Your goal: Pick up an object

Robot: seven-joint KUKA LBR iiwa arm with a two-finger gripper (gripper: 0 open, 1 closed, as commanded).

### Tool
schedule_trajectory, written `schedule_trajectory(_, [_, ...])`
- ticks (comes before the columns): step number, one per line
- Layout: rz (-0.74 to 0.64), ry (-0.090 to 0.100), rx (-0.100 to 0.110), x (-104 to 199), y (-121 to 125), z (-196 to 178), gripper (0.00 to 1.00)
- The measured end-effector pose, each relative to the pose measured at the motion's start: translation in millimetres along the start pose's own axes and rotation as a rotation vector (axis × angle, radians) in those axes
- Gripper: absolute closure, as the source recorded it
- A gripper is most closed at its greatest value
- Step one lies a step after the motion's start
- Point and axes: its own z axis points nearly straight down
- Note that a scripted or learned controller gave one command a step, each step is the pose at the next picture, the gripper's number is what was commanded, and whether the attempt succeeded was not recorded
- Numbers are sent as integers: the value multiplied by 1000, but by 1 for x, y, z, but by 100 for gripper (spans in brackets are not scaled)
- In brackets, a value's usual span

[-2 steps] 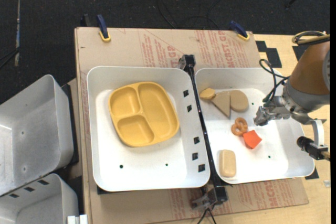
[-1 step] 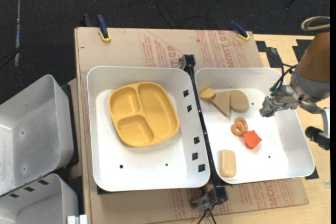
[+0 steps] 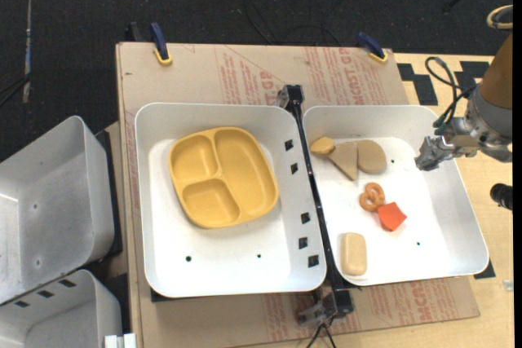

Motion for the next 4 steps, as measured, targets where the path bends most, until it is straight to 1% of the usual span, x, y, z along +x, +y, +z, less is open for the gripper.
schedule_trajectory(1, [-1, 0, -1, 0, 2, -54, 100])
schedule_trajectory(2, [-4, 4, 5, 47, 2, -57, 100])
schedule_trajectory(3, [-6, 4, 5, 106, 17, -56, 100])
schedule_trajectory(4, [0, 2, 7, 165, 21, -57, 100])
